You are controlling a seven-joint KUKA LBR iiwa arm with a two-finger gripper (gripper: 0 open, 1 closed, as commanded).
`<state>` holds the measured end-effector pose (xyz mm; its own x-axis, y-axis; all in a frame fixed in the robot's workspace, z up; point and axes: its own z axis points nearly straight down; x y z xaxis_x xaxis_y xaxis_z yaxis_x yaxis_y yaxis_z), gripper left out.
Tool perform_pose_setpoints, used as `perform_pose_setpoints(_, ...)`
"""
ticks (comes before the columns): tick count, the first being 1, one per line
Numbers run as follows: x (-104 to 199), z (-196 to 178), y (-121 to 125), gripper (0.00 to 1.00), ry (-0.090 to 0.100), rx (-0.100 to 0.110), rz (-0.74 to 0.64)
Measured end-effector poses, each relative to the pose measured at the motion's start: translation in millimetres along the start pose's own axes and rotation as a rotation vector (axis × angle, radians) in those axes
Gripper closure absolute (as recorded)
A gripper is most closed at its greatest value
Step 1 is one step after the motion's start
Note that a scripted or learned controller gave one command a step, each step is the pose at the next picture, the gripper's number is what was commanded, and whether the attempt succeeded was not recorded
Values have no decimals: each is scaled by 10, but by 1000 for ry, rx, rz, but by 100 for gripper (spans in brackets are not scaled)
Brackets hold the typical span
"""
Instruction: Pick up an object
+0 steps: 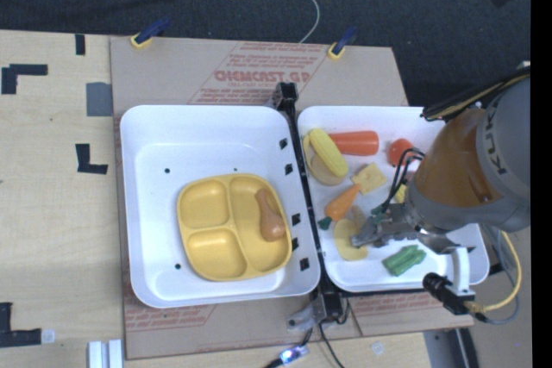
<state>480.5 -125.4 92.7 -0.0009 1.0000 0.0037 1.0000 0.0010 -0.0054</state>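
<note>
The arm (pixel 470 164) covers the 3 o'clock side of the right bin (pixel 345 112) and most of a small red thing (pixel 398 151), and the picture's edge cuts it off. The claw (pixel 373 230) is too dark and blurry to read, and it hides part of a pale yellow piece (pixel 348 241)

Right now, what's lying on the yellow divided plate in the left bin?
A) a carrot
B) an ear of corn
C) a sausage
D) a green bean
C: a brownish sausage lies in the right-hand compartment of the yellow plate, while the corn, carrot and green bean all sit in the right bin.
</note>
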Motion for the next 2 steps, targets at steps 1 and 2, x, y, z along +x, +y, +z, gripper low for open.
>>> perform_pose_setpoints(1,0,-601,-31,100,-4,-5,0)
perform_pose_setpoints(2,59,-1197,-36,100,-4,-6,-2)
